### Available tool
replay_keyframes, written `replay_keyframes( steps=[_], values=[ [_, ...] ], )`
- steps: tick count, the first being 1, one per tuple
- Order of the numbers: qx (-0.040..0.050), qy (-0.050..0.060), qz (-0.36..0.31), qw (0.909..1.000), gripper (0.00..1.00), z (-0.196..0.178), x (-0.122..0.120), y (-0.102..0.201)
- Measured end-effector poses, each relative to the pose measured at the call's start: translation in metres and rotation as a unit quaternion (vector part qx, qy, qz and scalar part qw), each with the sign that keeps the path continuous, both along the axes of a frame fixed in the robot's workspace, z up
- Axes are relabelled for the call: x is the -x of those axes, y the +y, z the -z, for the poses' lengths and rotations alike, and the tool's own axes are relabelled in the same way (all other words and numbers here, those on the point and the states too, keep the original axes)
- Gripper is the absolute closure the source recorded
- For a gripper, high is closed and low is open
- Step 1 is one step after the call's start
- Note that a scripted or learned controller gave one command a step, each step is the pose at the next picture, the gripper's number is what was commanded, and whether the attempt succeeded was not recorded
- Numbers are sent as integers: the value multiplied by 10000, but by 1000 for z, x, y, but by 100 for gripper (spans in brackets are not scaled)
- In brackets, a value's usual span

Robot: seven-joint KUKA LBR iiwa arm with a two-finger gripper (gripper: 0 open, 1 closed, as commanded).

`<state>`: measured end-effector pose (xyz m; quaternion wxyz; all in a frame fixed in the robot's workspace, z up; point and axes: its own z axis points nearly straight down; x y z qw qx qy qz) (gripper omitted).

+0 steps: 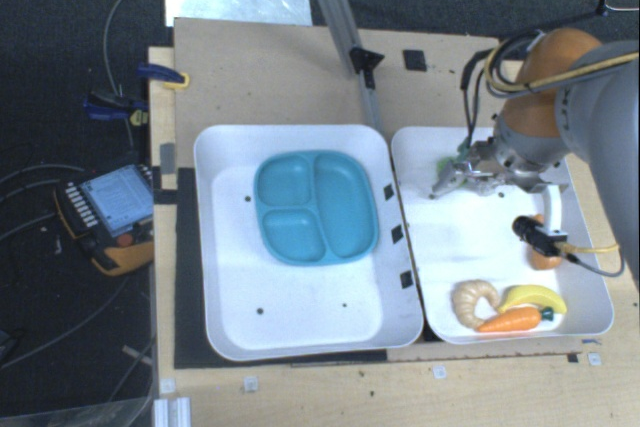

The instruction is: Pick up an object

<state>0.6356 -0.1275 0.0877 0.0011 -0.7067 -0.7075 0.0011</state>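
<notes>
In the camera view, the tool (447, 177) hung over the right bin's (440, 255) far end, its fingers apart and empty; the carrot (512, 320), banana (533, 297) and pastry (473, 299) lay toward that bin's near right corner, well apart from it

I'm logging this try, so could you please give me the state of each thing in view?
Plate: flat in the left bin, nothing on it.
Banana, carrot, croissant: lying bunched at the right bin's near edge, untouched.
Gripper: low over the right bin's far end, holding nothing that I can see.
</notes>
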Motion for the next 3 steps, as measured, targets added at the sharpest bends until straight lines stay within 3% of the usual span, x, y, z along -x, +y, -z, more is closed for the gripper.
replay_keyframes(
  steps=[1, 3],
  values=[
    [6, -37, -1, 10000, 100, -15, -2, 0],
    [6, -57, -27, 10000, 100, -107, -15, -2]
  ],
)
